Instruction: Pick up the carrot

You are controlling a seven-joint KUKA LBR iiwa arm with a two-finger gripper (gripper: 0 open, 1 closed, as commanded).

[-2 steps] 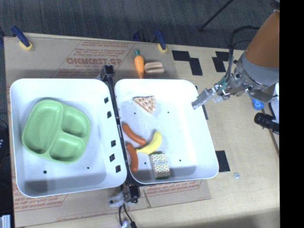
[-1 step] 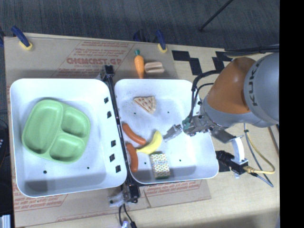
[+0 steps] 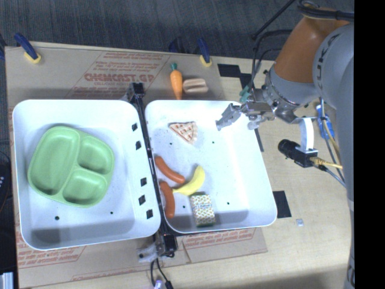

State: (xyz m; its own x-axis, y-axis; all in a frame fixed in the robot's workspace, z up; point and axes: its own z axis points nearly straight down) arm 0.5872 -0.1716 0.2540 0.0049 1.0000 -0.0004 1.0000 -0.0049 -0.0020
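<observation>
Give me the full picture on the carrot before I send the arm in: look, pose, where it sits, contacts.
The carrot is a small orange toy with a green top, plastic by its look. It lies outside both bins, on the printed cardboard just beyond the right bin, green end pointing away from the bin. A bun-like toy lies close beside it; whether they touch is unclear. The gripper hovers apart, over the right bin.

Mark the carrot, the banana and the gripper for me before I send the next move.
carrot (image 3: 175,83): camera view, middle of its orange body, on the cardboard behind the right bin.
banana (image 3: 192,182): camera view, middle of the yellow curve.
gripper (image 3: 225,119): camera view, at its fingertips, over the right bin.
</observation>
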